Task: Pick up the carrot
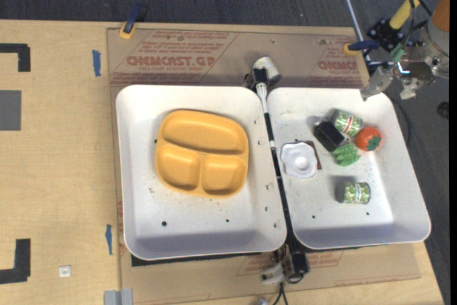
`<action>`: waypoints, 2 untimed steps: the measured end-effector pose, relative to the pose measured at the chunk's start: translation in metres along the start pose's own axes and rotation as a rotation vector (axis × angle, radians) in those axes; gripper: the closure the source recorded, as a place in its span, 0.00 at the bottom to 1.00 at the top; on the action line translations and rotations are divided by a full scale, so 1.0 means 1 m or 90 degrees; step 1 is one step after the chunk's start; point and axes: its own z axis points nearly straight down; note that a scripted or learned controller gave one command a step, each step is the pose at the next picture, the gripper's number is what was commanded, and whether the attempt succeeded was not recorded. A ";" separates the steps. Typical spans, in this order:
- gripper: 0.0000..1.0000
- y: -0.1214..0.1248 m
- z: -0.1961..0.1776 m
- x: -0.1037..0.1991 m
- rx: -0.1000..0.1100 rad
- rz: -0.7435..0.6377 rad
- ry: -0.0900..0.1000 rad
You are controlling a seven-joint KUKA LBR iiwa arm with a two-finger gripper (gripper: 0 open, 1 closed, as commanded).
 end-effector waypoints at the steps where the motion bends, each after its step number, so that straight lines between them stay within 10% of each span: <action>1: 0.00 -0.054 0.050 0.055 0.002 0.177 0.001; 2: 0.00 -0.122 0.114 0.102 0.001 0.209 0.000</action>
